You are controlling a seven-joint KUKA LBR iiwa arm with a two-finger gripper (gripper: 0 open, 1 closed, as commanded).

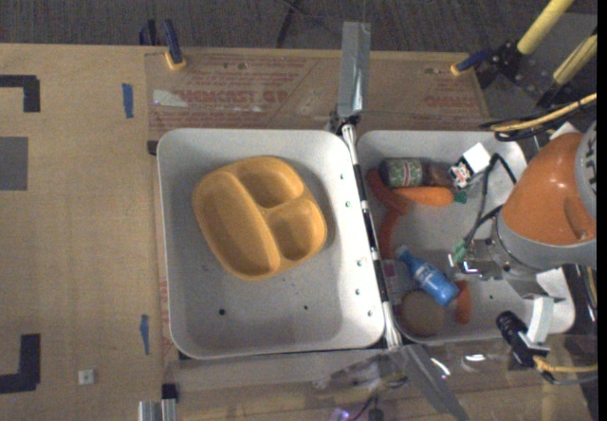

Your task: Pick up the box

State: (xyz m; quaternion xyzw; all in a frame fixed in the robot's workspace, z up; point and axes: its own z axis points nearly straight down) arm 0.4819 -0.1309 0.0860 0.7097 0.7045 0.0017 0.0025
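The box (pixel 467 167) is small and white with dark and red print. It lies at the back of the right bin (pixel 493 338), just right of a carrot (pixel 423 196) and a dark can (pixel 404 172). My gripper (pixel 472 263) hangs low over the right half of that bin, nearer to me than the box and apart from it, beside a blue bottle (pixel 429 280). Nothing shows in its grasp. The orange band of the arm (pixel 555 196) sits above it at the right.
A red sausage-like piece (pixel 382 206) curves along the right bin's left wall, and a brown round object (pixel 424 313) lies at its front. The left bin (pixel 190 315) holds a yellow divided plate (pixel 259 216). A metal divider (pixel 365 220) separates the bins.
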